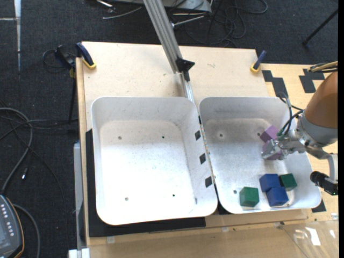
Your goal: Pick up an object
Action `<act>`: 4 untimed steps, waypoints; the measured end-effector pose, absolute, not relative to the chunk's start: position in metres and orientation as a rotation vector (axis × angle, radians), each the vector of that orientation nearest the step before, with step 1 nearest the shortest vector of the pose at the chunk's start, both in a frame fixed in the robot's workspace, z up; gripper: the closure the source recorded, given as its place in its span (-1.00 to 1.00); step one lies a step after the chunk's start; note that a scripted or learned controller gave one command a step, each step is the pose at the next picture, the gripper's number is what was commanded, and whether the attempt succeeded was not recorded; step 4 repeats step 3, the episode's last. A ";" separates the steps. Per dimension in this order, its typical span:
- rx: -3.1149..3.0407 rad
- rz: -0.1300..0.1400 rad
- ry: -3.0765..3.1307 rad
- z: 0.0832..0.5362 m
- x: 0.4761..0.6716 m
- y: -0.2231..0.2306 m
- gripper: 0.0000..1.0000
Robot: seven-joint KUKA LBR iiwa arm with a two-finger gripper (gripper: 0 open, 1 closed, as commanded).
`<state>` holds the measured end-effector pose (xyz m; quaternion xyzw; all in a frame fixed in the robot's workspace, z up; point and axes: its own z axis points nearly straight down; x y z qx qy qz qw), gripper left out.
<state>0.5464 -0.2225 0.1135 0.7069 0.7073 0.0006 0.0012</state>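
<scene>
I see open floor across the left bin (pixel 145 160). In the right bin (pixel 231 144), blue blocks (pixel 273 189), green cubes (pixel 249 196) and a purple block (pixel 269 133) crowd the right side.

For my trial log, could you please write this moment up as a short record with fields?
left bin: white, shallow
right bin: white; holds every block
purple block: right side of right bin, beside the end effector
blue blocks: near front right corner, touching
green block: front, left of the blue ones
dark green block: right of the blue ones
grasp: nothing visibly held
</scene>
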 end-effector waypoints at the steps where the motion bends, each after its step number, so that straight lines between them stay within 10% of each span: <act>1: 2.210 0.007 2.228 0.171 0.563 -0.163 1.00; 2: 2.209 0.007 2.234 0.196 0.592 -0.068 1.00; 3: 2.212 0.001 2.237 0.194 0.574 0.024 1.00; 4: 2.212 0.001 2.237 0.194 0.574 0.024 1.00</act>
